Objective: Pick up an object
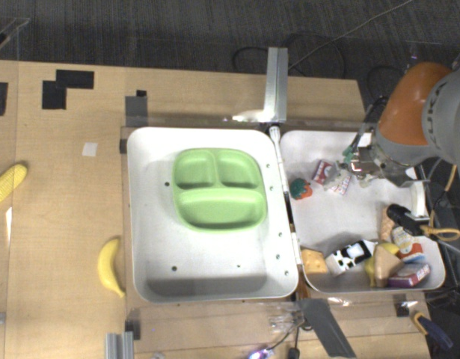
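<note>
A pile of small toys (394,260) crowds the right bin's (319,152) near corner, below the gripper (357,161). The gripper hangs just right of a red-and-white packet (322,172); its grip state cannot be told.

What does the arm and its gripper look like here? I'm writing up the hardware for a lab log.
The arm is bulky and rounded, grey, with a glossy orange band above the wrist. The gripper at its tip is small, dark and metallic, with a speck of green on its body. Thin dark cables run along the wrist toward it.
</note>
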